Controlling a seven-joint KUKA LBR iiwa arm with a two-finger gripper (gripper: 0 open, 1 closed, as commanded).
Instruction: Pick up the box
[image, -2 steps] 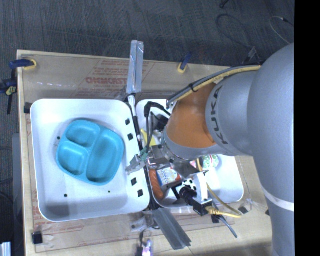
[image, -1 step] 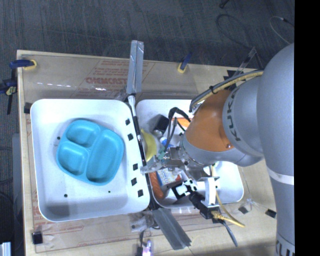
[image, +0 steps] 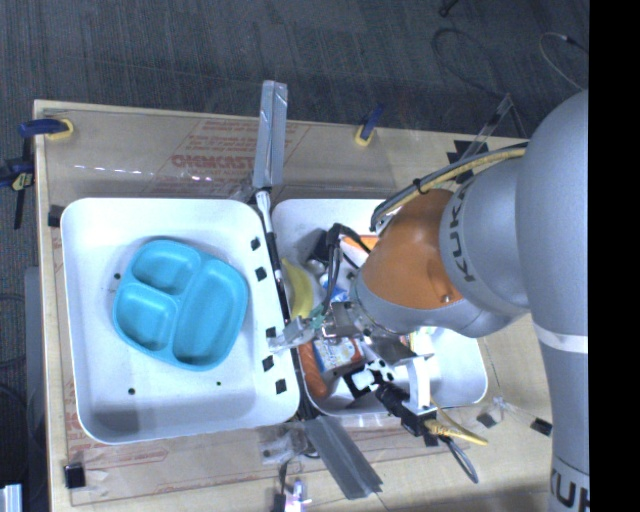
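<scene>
grey arm (image: 500, 240) looms over the right bin (image: 300, 215), its gripper (image: 335, 325) low above the box (image: 338, 353) at the bin's 7 o'clock; spread or pinching, i cannot tell. the banana (image: 296, 285) crowds in at 10 o'clock, so the grasp may snag it or slip.

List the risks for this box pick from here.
1. The box lies crowded between a yellow item and an orange item in the right bin; the pincer may catch a neighbour instead.
2. The box sits close to the bin's left wall, so the pincer could strike or scrape it.
3. The arm hides much of the bin, so a missed grip may be hard to spot.
</scene>
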